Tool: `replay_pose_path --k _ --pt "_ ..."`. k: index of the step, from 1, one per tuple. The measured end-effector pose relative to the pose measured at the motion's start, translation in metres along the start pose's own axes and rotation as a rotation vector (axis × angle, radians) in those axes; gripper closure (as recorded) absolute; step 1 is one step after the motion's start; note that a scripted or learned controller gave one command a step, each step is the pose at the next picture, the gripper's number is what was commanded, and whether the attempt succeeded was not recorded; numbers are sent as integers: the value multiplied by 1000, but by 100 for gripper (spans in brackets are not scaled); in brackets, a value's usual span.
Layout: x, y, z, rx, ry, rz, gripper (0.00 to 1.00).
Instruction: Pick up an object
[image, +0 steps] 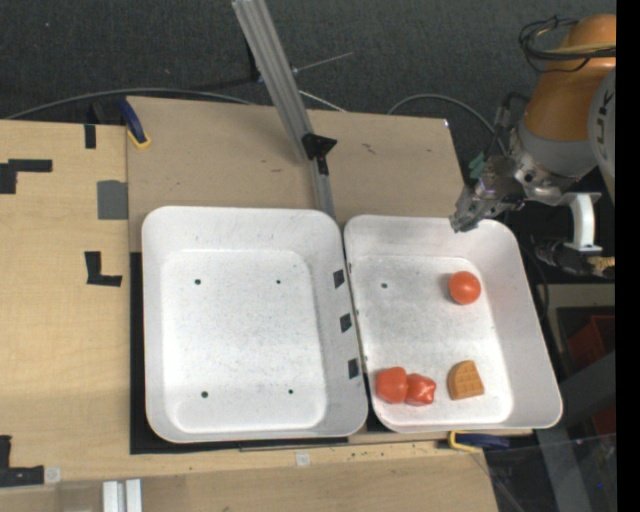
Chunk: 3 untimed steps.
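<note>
Gripper (466, 218): too small and dark at the tip to read, so open or closed cannot be told; nothing visibly held.
Position: hanging over the far rim of the right bin (530, 300), near its back corner, pointing down and inward. Looks like a staging spot above the bin and well apart from every item.
Arm (556, 120): reaching in from the right, wrist bent down over the bin edge.
Red ball (463, 288): nearest candidate, alone on bare bin floor toward the far right side. Open space all round, so probably the easiest approach, though likely to roll if nudged.
Red pieces (391, 384) and (420, 389): two of them, touching or nearly so, by the near rim. Crowded together, so awkward to close on just one.
Tan block (465, 380): just beside the red pieces, near the front rim, flat-sided by the look of it and probably steadier in a grip.
Left bin (160, 300): white, speckled, alongside and touching the right one.
Stage: approach only, pick not yet made.
Next call: down and forward toward the ball, most likely.
Risk: a glancing touch sending the ball off across the floor.
</note>
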<state>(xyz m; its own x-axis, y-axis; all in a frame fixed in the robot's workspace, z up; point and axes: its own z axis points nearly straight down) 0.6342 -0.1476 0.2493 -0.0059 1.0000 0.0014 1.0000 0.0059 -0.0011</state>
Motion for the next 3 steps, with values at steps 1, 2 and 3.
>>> replay_pose_path --k 1,2,3 --pt "55 -15 -4 1 0 0 100" --pt "106 -28 11 3 0 0 100" --pt "167 -37 7 1 1 -2 100"
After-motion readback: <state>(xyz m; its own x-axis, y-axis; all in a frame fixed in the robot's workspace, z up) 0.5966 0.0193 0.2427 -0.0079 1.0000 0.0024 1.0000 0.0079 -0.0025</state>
